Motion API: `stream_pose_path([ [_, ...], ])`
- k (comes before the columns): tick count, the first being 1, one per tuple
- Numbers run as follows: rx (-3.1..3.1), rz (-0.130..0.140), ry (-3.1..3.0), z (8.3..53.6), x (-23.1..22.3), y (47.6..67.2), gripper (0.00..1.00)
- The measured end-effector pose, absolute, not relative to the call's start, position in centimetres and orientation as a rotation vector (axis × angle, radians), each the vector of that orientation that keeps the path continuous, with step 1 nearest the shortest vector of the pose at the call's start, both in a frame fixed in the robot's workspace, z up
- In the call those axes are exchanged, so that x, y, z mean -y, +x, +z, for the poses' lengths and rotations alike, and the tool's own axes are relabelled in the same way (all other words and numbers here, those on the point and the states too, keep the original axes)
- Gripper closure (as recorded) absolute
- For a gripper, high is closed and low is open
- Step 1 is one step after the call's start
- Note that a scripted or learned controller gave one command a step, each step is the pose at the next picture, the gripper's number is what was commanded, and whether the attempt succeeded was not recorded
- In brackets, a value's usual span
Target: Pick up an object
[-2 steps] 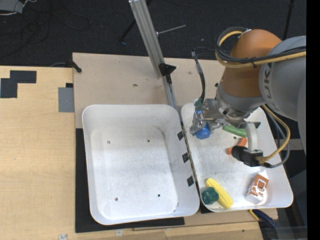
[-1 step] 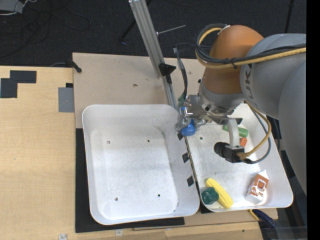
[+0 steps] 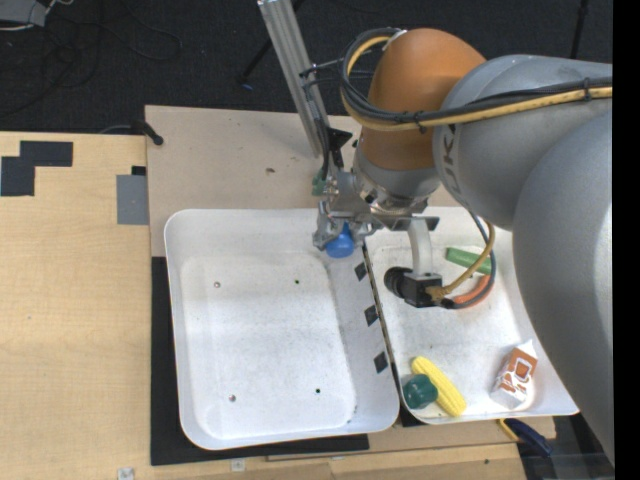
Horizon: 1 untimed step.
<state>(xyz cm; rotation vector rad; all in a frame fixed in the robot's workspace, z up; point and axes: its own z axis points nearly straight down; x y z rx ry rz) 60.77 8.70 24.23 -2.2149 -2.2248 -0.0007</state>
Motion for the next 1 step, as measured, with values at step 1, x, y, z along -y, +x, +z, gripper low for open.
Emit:
stream_pose_path([
  [1, 2.225, 0.005, -2.215, 24.19, -8.5, 60.66, 0.0],
])
